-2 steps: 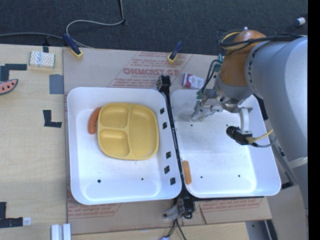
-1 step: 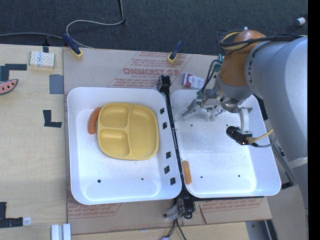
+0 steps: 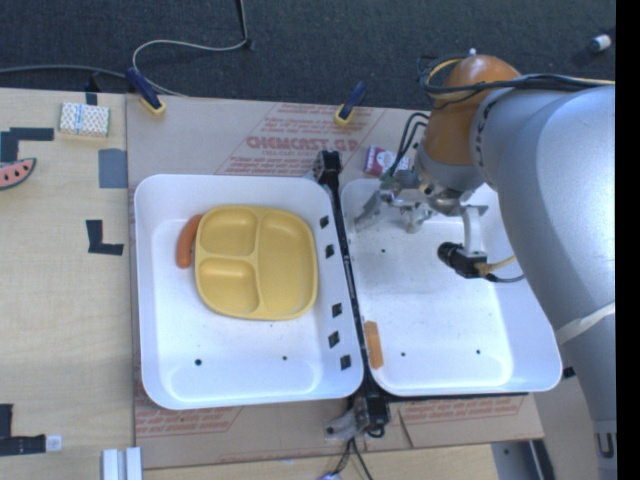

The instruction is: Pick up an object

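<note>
My gripper (image 3: 392, 216) hangs low over the back left part of the right bin (image 3: 470, 353), its fingers spread open with nothing between them. A small orange piece (image 3: 373, 344) lies against that bin's left wall, well in front of the gripper. In the left bin (image 3: 240, 368) a yellow divided plate (image 3: 256, 263) lies flat, and an orange sausage-shaped piece (image 3: 185, 241) rests against its left rim.
A small red and white packet (image 3: 377, 158) lies on the cardboard just behind the right bin. Black clips line the divider between the bins (image 3: 338, 268). Two blue and yellow clamps (image 3: 148, 90) (image 3: 350, 108) hold the cardboard's back edge. A speckled block (image 3: 84, 119) sits far left.
</note>
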Action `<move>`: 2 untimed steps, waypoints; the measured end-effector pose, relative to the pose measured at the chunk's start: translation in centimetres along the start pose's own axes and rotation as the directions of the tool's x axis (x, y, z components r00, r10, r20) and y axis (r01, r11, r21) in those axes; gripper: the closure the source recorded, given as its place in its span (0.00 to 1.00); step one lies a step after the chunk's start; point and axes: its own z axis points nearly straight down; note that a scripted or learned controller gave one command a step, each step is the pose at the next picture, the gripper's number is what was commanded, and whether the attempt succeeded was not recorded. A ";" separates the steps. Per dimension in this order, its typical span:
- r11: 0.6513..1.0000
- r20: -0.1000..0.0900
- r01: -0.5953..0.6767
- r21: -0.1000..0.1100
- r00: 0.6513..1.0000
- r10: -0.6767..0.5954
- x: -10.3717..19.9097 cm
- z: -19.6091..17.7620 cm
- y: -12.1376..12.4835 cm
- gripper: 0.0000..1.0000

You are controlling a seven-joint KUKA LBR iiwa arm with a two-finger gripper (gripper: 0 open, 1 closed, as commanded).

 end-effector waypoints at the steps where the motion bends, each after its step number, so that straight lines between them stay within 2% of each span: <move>1: 1.000 0.001 0.002 -0.001 1.000 -0.002 0.0 -1.0 0.0 1.00; 2: 1.000 0.002 0.001 0.000 1.000 -0.001 0.0 -0.9 0.0 0.00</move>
